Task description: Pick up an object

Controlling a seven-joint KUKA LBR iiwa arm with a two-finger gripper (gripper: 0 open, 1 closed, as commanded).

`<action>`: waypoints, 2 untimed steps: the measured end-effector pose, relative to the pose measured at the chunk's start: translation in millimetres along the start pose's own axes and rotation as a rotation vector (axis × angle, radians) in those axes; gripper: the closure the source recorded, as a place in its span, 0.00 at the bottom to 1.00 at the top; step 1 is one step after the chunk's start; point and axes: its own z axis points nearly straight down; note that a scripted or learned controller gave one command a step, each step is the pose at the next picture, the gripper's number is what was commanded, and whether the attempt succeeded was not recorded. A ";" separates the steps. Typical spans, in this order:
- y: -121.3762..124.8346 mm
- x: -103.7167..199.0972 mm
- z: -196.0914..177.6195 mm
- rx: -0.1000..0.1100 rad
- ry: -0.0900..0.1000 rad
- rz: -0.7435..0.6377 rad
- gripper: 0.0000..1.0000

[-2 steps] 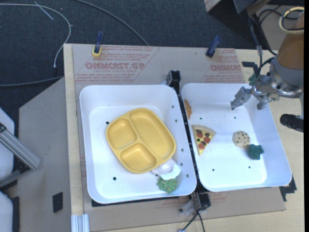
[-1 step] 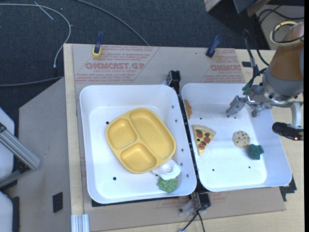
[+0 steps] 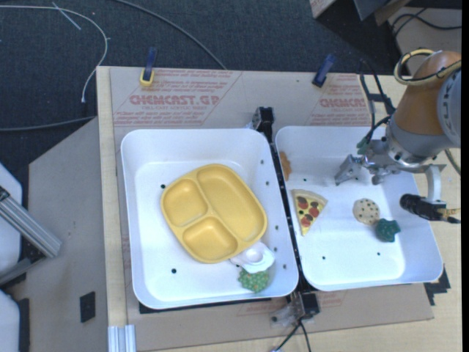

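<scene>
We're hovering the two-finger gripper (image 3: 359,169) over the right white bin (image 3: 352,266), fingers spread wide and gripping nothing, so we're guessing it's still the approach step. The round tan cookie (image 3: 366,210) is lying just below it, beside the green broccoli piece (image 3: 387,229). Next we're needing to line up and drop.

The table (image 3: 183,94), surfaced with printed brown cardboard, is occupied by two shallow white plastic bins set side by side: one (image 3: 139,196) toward its left edge, the other (image 3: 352,270) toward its right. Two blue clamps (image 3: 149,66) (image 3: 323,70) are seen at its far edge.
</scene>
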 end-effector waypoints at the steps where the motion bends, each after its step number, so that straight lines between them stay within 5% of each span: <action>1: -0.2 0.8 22.8 -0.001 0.000 0.000 0.00; 2: 1.5 0.9 9.6 -0.006 0.000 0.000 1.00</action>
